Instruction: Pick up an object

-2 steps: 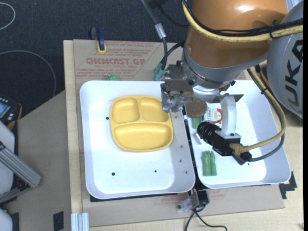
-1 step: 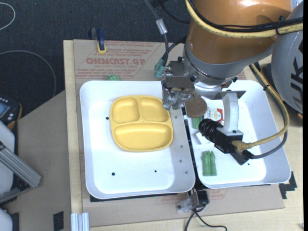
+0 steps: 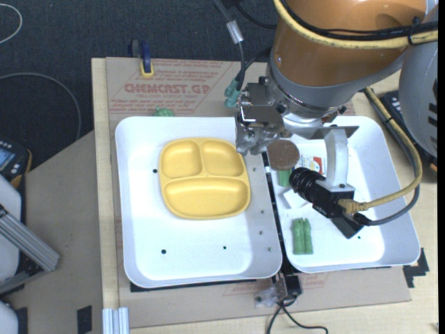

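A yellow plate with three compartments point(image 3: 201, 178) lies in the left bin point(image 3: 139, 207). In the right bin point(image 3: 389, 235) are a green ridged block point(image 3: 301, 235), a brown round disc point(image 3: 283, 154), a white packet with red print point(image 3: 315, 164) and a small green piece point(image 3: 283, 177). My gripper point(image 3: 249, 143) hangs low over the far end of the wall between the two bins. It is just right of the plate's far right corner and just left of the brown disc. Nothing shows between its tips.
The arm's big orange and grey body covers the far part of the right bin. A white scrap point(image 3: 288, 199) lies near the dividing wall. Both bins rest on a cardboard sheet point(image 3: 174, 82) with a blue clamp point(image 3: 145, 58) at its far edge.
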{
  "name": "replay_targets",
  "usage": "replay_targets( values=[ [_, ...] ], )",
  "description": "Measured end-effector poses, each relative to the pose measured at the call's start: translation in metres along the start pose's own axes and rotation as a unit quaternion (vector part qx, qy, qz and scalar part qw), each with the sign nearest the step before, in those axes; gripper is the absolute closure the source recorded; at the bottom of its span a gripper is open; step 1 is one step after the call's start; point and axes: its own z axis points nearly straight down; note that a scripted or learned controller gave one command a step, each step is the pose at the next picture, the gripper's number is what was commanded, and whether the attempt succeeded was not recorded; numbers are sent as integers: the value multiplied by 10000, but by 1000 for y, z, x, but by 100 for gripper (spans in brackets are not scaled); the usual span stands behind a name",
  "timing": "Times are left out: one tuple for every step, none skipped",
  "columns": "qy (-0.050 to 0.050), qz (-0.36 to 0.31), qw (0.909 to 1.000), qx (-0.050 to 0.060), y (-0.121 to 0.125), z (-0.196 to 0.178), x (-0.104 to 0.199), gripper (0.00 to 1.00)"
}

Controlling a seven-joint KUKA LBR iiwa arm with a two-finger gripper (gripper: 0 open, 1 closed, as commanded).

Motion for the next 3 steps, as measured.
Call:
replay_targets(
  values=[
    [-6, -9, 10000, 58, -2, 26, 69, 100],
    [-35, 33, 9999, 104, 9, 151, 65, 100],
    [13, 54, 10000, -33, 19, 28, 11, 100]
  ],
)
